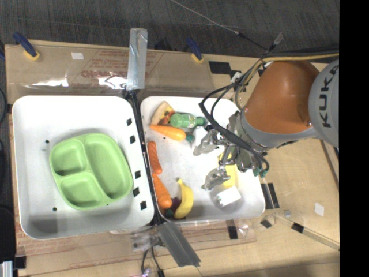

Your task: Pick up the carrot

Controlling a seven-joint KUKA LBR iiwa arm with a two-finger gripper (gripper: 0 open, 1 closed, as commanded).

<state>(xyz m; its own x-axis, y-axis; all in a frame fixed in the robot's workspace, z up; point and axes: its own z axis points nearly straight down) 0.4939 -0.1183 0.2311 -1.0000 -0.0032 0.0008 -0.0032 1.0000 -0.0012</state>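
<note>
Right, the tool [211, 162] hovers over the middle of the right bin [249, 208], its two metal fingers spread apart with nothing between them. Over by the bin's upper left, the carrot [168, 133] lies flat on the white floor, well apart from those fingers, just below a green bottle [183, 120]. A banana [184, 200] sits at the bin's lower left, and a green divided plate [90, 170] rests in the left bin [29, 120].
</note>
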